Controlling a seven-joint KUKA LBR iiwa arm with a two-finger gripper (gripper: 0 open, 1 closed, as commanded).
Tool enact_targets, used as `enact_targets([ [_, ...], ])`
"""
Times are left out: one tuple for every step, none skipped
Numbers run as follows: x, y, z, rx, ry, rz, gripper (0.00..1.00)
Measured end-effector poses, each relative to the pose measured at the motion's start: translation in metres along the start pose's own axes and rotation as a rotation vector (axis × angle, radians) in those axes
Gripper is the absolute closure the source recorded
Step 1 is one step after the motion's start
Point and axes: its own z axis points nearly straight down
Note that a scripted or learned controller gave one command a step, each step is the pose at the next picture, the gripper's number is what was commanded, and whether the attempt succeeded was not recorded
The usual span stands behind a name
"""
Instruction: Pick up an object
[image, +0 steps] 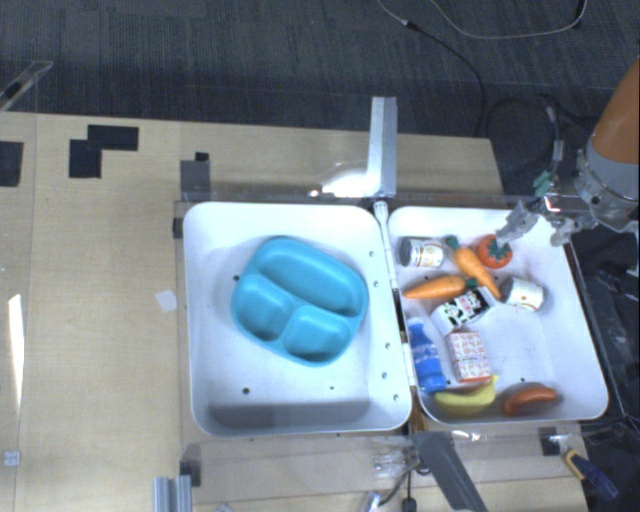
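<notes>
Nearest the camera, a yellow banana (468, 399) and a brown, sausage-like item (529, 397) lie along the front wall of the right bin (585, 330). Behind them sit a blue bottle (425, 357), a small red-patterned packet (467, 353), a black-and-white carton (466, 306), two toy carrots (440, 288) crossing near the middle, a small can (424, 253) and a white cup (524, 293) on its side. The left bin (205, 300) bears only a blue divided plate (298, 298).

The gripper (535, 222) hangs over the far right corner of the right bin, its two fingers spread apart with nothing between them, the nearer fingertip just above an orange-and-green toy (492, 250). No particular object is named, so anything in the right bin will do. This looks like the approach step, before any grasp. The next move calls for a descent that brings the fingers to either side of that toy or the upper carrot, clear of the bin wall, then a squeeze
</notes>
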Motion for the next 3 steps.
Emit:
enact_targets([
  [-0.011,0.007,0.128,-0.010,-0.004,-0.423,0.00],
  [-0.009,0.010,0.115,-0.018,-0.006,-0.425,1.00],
  [0.053,0.058,0.037,-0.007,-0.003,-0.658,1.00],
])
